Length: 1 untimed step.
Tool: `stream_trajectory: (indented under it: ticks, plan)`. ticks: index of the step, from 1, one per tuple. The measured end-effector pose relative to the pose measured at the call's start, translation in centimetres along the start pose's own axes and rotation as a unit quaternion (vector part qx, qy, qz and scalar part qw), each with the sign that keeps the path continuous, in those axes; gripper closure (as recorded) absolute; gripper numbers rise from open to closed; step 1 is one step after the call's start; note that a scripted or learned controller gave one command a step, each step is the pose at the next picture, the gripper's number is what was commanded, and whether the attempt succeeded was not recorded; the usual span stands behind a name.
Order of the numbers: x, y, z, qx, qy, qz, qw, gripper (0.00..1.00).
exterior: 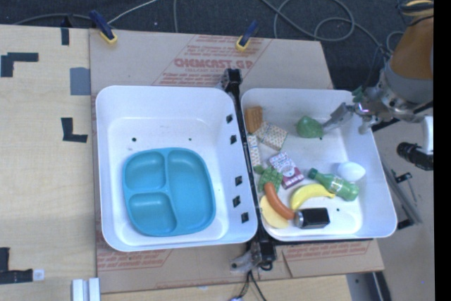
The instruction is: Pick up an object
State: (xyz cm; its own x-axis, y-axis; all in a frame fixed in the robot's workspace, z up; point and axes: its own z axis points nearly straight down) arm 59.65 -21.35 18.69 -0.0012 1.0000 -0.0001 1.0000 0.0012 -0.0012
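The right bin [373, 173] holds several small items. A green lumpy piece [308, 127] lies near its back, and a green bottle [332, 182] lies beside a white egg-shaped thing [350, 170]. Toward the front are a banana [310, 194], a black can [312, 217] and an orange carrot-like stick [276, 201]. My gripper [343, 118] hangs over the bin's back right part, just right of the green lumpy piece. I see nothing held in it.
A blue divided plate [169, 190] rests in the left bin [113, 109]. A brown block [254, 118], a beige cracker [271, 135] and a patterned card [283, 164] lie along the right bin's left side. Cables run behind the bench.
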Motion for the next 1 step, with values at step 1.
stream_trajectory:
  ticks: [1]
  plan:
    - [4.53,4.96,9.79,-0.001,0.0,-0.001,1.0,0.0]
